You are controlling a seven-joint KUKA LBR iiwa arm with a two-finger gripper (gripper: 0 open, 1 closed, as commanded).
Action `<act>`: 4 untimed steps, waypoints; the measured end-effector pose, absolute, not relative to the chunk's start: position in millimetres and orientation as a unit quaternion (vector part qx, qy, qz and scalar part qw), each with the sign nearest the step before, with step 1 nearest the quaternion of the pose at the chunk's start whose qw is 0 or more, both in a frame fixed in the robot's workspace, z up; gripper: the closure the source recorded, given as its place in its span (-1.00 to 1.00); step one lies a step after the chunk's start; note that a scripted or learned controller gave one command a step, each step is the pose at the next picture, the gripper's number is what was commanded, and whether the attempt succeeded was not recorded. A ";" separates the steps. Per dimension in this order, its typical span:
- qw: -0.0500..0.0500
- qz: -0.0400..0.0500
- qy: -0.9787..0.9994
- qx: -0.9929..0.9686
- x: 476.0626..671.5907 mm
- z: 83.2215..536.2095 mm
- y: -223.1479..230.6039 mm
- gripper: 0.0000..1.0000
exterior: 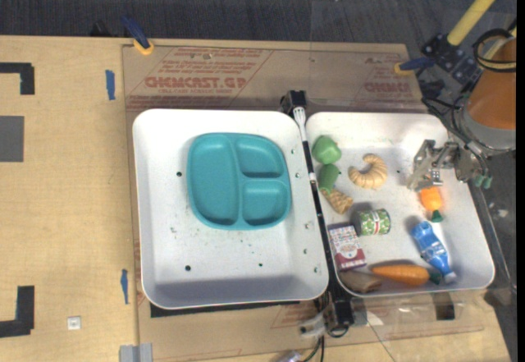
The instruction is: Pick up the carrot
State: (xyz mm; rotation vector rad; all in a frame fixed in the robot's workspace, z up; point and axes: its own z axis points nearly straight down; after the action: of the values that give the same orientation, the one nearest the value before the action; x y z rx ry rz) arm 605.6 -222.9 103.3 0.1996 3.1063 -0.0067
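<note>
A long orange carrot (pixel 400 273) lies flat along the front wall of the right bin (pixel 484 266). A smaller orange piece with a green end (pixel 431 202) lies near the bin's right side. My gripper (pixel 445 165) hangs over the right bin's back right part, just behind that small orange piece and well behind the long carrot. Its metal fingers (pixel 424 162) stand apart, open, with nothing between them.
The right bin also holds a green pepper (pixel 326 148), a croissant (pixel 369 171), a green can (pixel 373 222), a red-and-white box (pixel 346 244) and a blue bottle (pixel 430 247). In the left bin (pixel 156 213) sits a teal divided plate (pixel 239 180).
</note>
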 end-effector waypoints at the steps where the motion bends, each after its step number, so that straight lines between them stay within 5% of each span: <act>1: 0.014 -0.002 0.998 0.064 605.2 102.4 -222.7 -1.00; 2: 0.005 -0.001 1.000 0.029 592.8 88.4 -223.2 -1.00; 3: 0.012 -0.003 1.000 0.028 597.5 103.4 -223.2 1.00; 4: 0.011 -0.002 1.000 0.028 597.1 102.4 -223.0 -1.00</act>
State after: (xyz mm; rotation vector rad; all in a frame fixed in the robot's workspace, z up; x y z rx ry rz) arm 597.1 -223.0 102.4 0.0882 3.1177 -0.0070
